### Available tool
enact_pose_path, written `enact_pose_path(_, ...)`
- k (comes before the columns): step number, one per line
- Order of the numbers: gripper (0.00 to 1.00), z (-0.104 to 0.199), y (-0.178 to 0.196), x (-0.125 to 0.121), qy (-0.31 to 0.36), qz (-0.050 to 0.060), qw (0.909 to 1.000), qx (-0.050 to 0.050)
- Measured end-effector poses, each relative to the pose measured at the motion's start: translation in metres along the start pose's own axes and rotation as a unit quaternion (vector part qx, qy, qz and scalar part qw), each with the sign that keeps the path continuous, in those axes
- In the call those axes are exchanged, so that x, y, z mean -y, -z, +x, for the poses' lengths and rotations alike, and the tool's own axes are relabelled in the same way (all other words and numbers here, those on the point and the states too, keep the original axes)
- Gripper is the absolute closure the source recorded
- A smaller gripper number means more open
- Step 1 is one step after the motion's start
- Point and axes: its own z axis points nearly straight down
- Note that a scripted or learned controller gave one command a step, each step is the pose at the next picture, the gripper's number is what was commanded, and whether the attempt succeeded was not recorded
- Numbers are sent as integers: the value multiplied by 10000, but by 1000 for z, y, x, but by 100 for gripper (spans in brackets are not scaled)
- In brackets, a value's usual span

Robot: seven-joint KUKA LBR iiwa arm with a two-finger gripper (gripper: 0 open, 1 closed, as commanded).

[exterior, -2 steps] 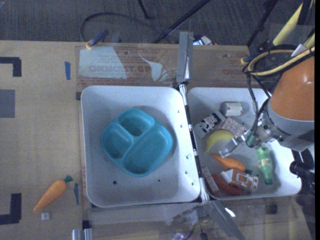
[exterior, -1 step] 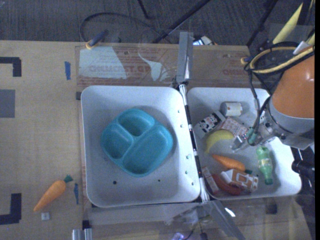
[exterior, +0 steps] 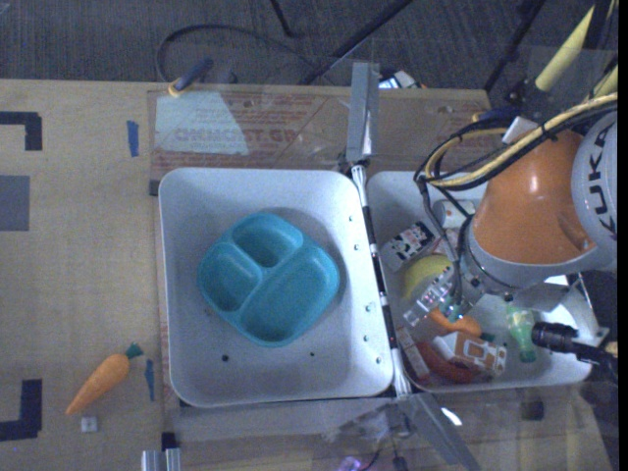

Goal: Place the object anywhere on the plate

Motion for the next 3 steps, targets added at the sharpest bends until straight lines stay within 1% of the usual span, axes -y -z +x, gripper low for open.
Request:
enact_pose_path(1, 100, 58, 4, -46, 412, -11, 9991, 17)
enact_pose_path(2, 100, 56, 48, -51, -128, -9, 9999, 19)
enact_pose_path(3, 100, 89, 51, -74, -1870, -4, 9824, 19)
